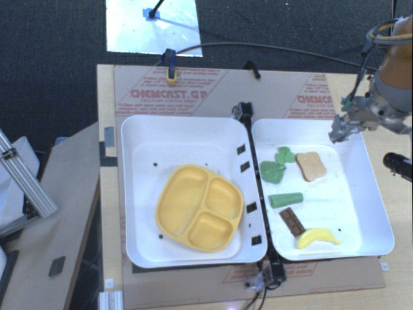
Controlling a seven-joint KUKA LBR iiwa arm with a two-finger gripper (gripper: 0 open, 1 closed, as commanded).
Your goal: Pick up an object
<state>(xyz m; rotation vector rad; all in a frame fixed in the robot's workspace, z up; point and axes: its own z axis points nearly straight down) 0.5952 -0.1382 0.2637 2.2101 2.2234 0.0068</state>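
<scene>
1. Obscured or unclear items
- The arm [395, 70] is cut off by the right edge of the view, so only its wrist section and the end effector [341, 132] are visible.
- The end effector appears small and dark. Whether it is open or closed cannot be determined. No object is visible in its grasp.
- The green leafy piece [276, 166] has an irregular outline, and its exact type cannot be determined.
- The print on the brown board [193, 92] under the bins is partly covered by the bins.

2. End effector position
- The end effector is up and to the right of the toast slice [312, 166], over the far rim of the right bin [374, 192]. It is clear of every object.

3. Containers and contents
- The right bin holds five candidate objects, and the toast slice lies in its far half.
- The green leafy piece lies just left of the toast slice.
- The green cylinder [286, 199] lies on its side, below and left of the toast slice.
- The brown chocolate bar [292, 221] lies below the toast slice, beyond the cylinder.
- The yellow banana [317, 238] lies farthest below the toast slice, near the front rim.
- The left bin [142, 173] holds one yellow divided plate [200, 206] with three compartments, well to the left of the toast slice.
- Both bins rest on the board, which rests on the desk [71, 173].
</scene>
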